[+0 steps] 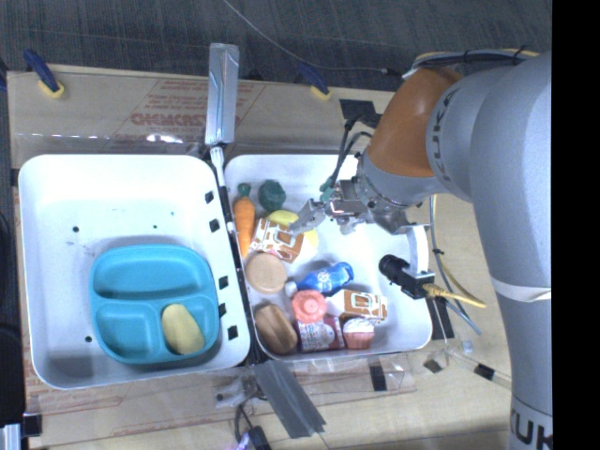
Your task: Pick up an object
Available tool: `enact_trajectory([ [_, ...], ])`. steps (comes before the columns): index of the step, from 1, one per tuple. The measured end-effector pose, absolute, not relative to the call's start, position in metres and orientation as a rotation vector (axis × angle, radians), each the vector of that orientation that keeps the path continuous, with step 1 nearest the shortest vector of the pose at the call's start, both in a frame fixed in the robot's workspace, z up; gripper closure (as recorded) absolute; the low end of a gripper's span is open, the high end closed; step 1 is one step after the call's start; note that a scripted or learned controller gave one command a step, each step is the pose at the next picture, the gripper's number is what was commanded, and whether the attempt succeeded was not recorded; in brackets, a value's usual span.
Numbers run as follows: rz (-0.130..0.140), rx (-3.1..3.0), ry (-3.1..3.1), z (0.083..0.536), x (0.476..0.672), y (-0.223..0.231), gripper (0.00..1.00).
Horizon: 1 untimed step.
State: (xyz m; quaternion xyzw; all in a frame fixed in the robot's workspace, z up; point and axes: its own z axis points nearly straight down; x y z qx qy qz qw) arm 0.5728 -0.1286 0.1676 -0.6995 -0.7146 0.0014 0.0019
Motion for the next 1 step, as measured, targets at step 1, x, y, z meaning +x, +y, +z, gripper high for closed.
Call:
enact_trajectory([
  [1,0.003,-1.984,-2.431,0.1141,0.6485,-0.1117,0.0],
])
